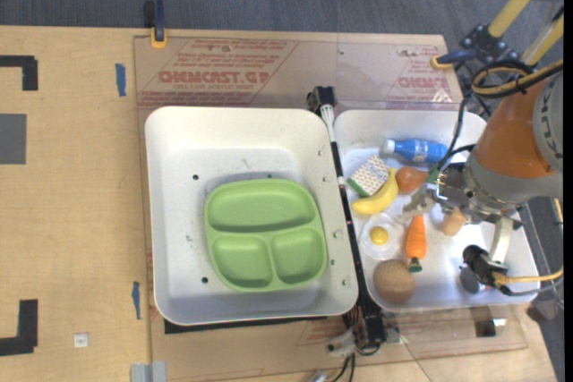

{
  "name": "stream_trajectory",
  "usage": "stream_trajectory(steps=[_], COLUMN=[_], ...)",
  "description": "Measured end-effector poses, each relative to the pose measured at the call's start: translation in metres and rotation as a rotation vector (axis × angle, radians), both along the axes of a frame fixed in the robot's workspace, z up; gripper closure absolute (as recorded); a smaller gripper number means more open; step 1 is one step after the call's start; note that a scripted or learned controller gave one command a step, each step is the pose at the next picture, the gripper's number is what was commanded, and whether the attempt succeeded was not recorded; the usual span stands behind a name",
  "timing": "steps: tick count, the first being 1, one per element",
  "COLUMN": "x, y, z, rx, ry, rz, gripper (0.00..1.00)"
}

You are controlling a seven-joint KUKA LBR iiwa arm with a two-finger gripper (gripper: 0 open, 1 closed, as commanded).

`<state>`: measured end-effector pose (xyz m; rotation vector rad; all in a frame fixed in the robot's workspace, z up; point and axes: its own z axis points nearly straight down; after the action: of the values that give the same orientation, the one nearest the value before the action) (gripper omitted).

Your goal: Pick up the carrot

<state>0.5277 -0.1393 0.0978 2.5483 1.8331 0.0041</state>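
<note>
The carrot (pixel 415 239) lies in the right bin (pixel 528 277), crowded between the fried egg (pixel 380 236), the banana (pixel 377 196) and the brown potato-like ball (pixel 393 279). The pincer (pixel 439 208) hovers just beside its upper end; I cannot tell how far open it is, and it holds nothing visible. A descent slightly off-centre risks nudging the carrot aside or snagging a neighbour.

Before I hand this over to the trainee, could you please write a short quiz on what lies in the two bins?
1. True or false: the carrot lies in the left bin.
2. Which item lies right beside the banana: (a) checkered packet, (b) green tray, (c) brown ball?
3. Fill in: the green tray has ___ compartments.

Key: 1 false, it lies in the right bin; 2 a; 3 three.
</note>
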Motion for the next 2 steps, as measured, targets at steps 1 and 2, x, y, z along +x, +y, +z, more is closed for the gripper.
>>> stream_trajectory(steps=[1,2], x=[-0.039,-0.039], y=[0.036,0.033], z=[-0.008,0.002], rx=[-0.002,-0.008], ry=[-0.012,-0.013], rz=[-0.21,-0.214], gripper=[0.0,1.0])
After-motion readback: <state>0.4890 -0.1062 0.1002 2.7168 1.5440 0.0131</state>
